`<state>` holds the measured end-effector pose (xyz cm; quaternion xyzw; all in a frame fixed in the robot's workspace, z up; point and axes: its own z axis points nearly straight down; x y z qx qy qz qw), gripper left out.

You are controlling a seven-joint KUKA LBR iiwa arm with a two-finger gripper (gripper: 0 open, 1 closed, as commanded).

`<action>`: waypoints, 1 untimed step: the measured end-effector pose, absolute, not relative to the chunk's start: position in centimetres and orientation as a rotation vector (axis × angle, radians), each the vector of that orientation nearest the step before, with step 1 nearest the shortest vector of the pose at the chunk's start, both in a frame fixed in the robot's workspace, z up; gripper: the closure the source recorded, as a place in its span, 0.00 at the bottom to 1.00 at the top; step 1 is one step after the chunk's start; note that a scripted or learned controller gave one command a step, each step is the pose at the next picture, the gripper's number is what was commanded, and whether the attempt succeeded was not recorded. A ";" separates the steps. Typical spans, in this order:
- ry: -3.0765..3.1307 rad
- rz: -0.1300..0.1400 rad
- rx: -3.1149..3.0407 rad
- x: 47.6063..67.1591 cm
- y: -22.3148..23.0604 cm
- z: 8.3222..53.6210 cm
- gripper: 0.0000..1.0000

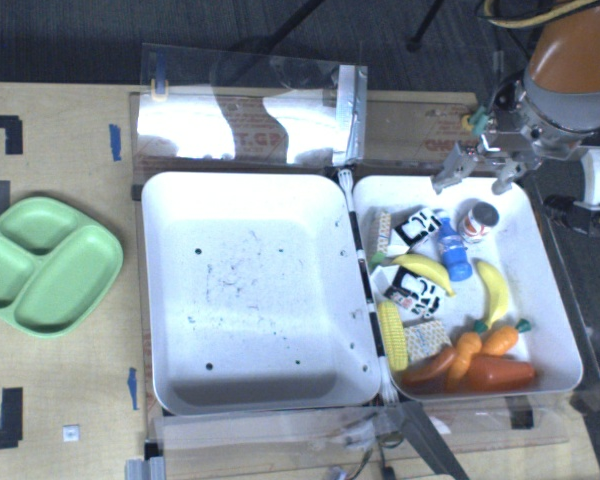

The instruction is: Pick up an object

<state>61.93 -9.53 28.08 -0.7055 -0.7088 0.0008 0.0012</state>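
Toy food crowded along the right bin's (555, 268) near edge: corn cob (391, 334) by the left wall, carrots (480, 347) and red sausage (500, 372) toward the near right corner, two bananas (425, 268) mid-bin, small can (477, 218) near the far edge. Beside it, left bin (180, 208) bare white; further left on the bench, green divided plate (46, 265). Gripper (478, 172) poised over the right bin's far edge with fingers spread and nothing between, likely staged to drop toward the can.

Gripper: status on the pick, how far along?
Done: the gripper is open above the back edge of the right bin. In hand: nothing sits between its fingers. Left: choose one item, descend, close and lift. The can lies nearest, with the bananas, corn and carrots untouched in the bin.
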 end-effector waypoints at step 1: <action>-1.822 0.004 -2.554 61.0 -11.4 21.1 0.00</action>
